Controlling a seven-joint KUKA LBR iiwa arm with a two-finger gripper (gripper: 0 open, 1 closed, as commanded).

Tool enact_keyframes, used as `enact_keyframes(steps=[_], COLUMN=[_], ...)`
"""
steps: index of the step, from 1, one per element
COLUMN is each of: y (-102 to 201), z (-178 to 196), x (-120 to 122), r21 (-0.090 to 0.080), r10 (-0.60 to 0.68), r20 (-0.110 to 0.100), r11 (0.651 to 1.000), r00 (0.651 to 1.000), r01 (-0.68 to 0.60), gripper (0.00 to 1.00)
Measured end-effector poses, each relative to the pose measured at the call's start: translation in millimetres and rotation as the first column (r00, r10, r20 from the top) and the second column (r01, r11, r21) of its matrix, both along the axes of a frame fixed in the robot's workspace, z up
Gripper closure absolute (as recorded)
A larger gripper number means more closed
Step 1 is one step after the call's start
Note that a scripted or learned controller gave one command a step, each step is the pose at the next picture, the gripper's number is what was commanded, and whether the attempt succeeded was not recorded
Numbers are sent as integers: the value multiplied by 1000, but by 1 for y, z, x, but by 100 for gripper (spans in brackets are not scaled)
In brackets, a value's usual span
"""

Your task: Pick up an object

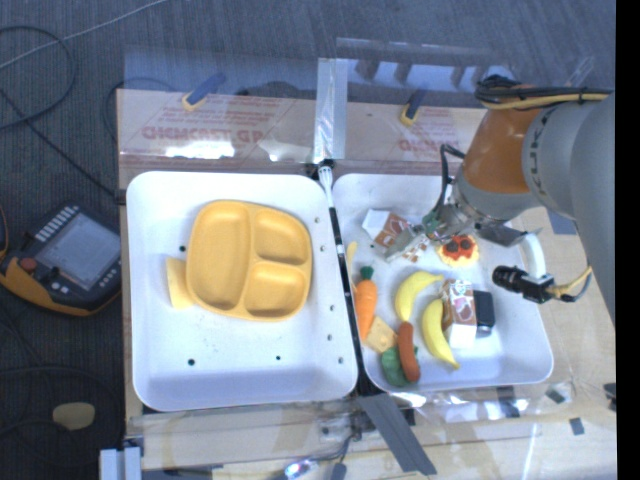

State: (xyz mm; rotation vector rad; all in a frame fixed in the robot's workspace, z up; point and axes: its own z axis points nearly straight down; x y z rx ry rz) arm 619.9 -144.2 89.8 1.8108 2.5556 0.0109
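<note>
"Reaching, or already gripping? What did you have on screen?"

"Reaching, as I read it. The gripper [441, 224] hung low over the far part of the right bin [520, 366], with the arm coming in from the right. Nothing was visibly held in it, so I judged the pick not yet made."

"Was it spread or pressed together?"

"I could not tell; from that slant it was a dark shape against the clutter."

"Which object was it going for?"

"My guess was the small orange-and-red toy [460, 251], which lay just on the near side of the gripper. A crinkled packet [392, 233] sat just to the left and was the other candidate."

"How did the toy look?"

"Small and rounded, orange with a red top and some dark specks, lying flat on the bin floor. It was apart from the two bananas [415, 290] nearer me and from the little carton [460, 313] beside them. It seemed firm enough to pinch, though its roundness might let it slip."

"So what did the next move call for?"

"Shifting slightly toward the near side, centring over the toy, dropping until it was straddled, then closing and lifting straight up. The packet was close enough to be caught as well, so I wanted the approach clean. The carrot [366, 306] and the yellow tray [248, 258] in the left bin [200, 363] were well out of the way."
</note>
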Motion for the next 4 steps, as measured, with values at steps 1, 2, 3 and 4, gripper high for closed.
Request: enact_keyframes(steps=[1,2,3,4], y=[0,14,98,99], z=[9,54,107,115], x=[0,-3,25,25], r21=[1,1,0,-1], r10=[0,43,-80,-78], r20=[-2,-12,-13,-15], r11=[1000,999,997,997], r00=[1000,999,997,997], r01=[0,-43,80,78], gripper=[100,100,100,100])
